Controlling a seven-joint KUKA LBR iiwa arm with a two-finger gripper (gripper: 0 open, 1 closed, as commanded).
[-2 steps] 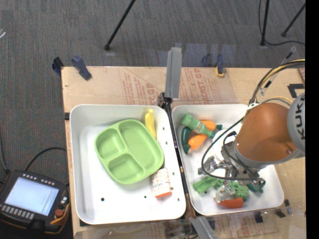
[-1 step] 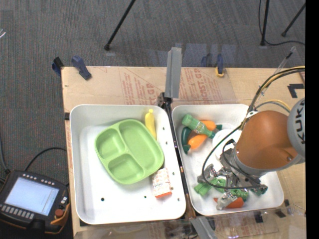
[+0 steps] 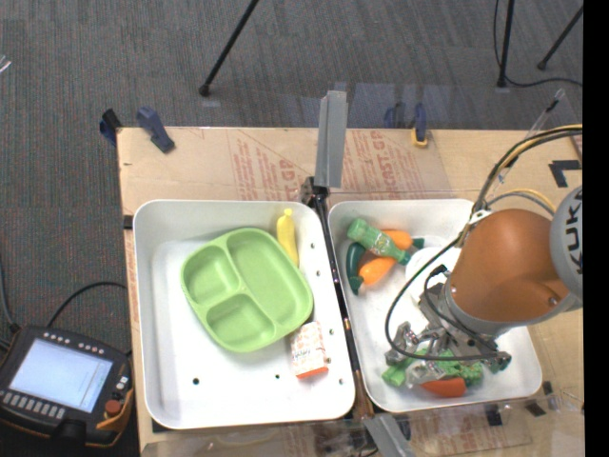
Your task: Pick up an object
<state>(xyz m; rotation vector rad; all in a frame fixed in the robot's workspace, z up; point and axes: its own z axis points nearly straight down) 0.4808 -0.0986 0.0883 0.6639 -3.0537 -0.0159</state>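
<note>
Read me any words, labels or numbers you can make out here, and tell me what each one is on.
"KU": large dark letters on the arm, cut off at the picture's edge.
Red printing on the cardboard under the bins: reversed and too blurred to read.
Print on the small carton in the left bin: too small to read.
Label on the green bottle in the right bin: too small to read.
Handheld screen: nothing legible.

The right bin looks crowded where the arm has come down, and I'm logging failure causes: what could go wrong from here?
1. The claw sits low among a tight heap, green pieces and an orange piece; it may snag two things or just shove them.
2. That heap lies against the right bin front wall, so a finger could strike the wall.
3. The arm's cables loop low over the bin and might catch toys.
</note>
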